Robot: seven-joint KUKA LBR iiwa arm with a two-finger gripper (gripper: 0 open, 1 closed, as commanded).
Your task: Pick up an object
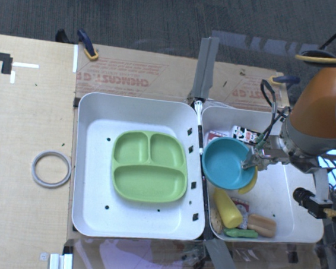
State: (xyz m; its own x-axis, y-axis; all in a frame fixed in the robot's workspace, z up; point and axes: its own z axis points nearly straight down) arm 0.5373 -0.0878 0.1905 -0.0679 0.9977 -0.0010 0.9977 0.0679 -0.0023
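Green plate (149, 175) in left bin (88, 152)

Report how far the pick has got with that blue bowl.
Done: the end effector has reached the blue bowl in the right bin and sits at its rim. In hand: the bowl appears tilted and overlaps the divider, which suggests a lift underway, though a grip can't be confirmed. Left: raising it clear. The green plate lies in the left bin.

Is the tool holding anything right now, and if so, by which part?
Yes, it looks so: the tool has the blue bowl by its right rim, a finger on each side of the wall. The bowl sits tilted over the divider between the bins.
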